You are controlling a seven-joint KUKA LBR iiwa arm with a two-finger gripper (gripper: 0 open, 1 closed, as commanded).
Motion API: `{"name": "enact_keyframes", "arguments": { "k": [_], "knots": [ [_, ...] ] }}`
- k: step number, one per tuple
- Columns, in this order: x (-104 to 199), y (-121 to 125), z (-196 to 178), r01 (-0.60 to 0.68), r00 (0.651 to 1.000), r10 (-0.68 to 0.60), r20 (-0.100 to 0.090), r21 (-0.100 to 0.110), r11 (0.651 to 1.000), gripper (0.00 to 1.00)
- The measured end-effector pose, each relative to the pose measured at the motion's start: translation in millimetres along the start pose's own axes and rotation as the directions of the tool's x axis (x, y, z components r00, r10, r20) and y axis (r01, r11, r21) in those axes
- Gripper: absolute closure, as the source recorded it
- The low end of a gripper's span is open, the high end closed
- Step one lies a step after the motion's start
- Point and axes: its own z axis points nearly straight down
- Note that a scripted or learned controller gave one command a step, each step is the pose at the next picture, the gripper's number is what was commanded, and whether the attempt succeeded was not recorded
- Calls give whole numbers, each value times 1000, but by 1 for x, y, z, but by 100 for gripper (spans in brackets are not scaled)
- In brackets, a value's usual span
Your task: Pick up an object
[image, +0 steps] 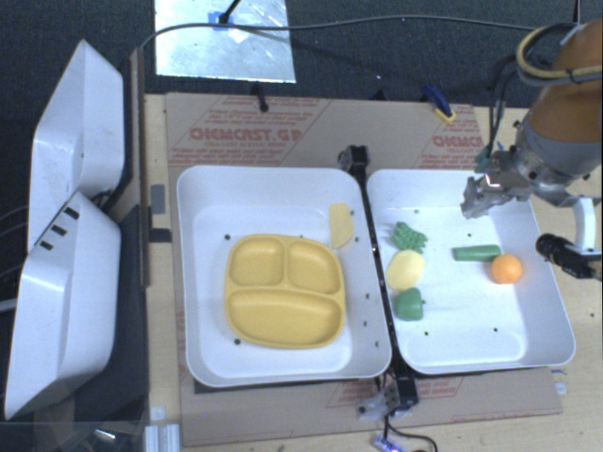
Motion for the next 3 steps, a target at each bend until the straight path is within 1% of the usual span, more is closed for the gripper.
{"name": "enact_keyframes", "arguments": {
  "k": [2, 3],
  "knots": [
    [110, -7, -3, 4, 1000, -4, -1, 4, 1000, 100],
    [159, -6, 20, 4, 1000, -4, -1, 5, 1000, 100]
  ]
}}
